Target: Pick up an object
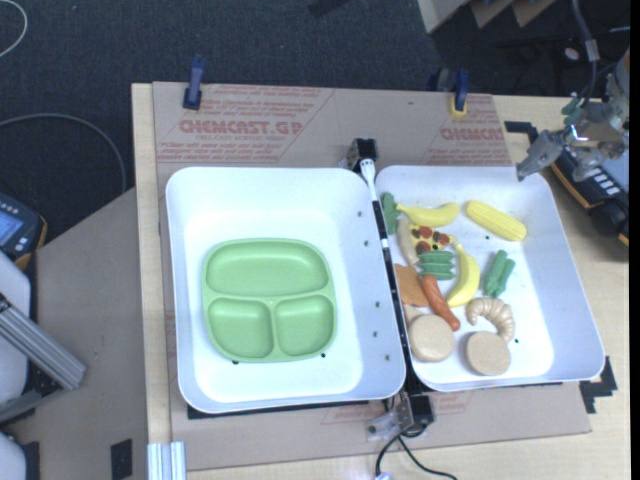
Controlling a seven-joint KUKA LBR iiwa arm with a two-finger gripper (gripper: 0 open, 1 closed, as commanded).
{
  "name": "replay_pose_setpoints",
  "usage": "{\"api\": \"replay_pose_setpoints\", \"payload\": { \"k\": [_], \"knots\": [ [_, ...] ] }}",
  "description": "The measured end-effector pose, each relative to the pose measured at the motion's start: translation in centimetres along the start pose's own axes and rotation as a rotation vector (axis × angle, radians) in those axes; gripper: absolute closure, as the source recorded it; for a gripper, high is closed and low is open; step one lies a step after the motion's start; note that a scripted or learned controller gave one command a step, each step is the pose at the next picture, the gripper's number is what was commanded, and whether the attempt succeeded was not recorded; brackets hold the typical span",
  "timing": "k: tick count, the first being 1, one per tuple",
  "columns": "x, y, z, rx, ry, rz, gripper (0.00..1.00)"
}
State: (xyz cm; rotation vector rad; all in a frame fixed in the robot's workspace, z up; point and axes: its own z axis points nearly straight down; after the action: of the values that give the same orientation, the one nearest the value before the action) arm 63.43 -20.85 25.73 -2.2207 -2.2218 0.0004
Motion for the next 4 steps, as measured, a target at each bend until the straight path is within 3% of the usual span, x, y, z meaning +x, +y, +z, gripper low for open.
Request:
{"api": "replay_pose_setpoints", "payload": {
  "k": [1,2,3,4],
  "knots": [
    [0.0,0.1,-1.1,-0.003,-0.002,-0.001,1.0],
    [5.3,-0.8,-4.8,-0.004,-0.001,-0.003,1.0],
    [3.9,-10.8,-6.5,0.003,0.001,0.005,1.0],
    [10.2,-13.7,-7.2,0.003,0.003,-0.004,1.0]
  ]
}}
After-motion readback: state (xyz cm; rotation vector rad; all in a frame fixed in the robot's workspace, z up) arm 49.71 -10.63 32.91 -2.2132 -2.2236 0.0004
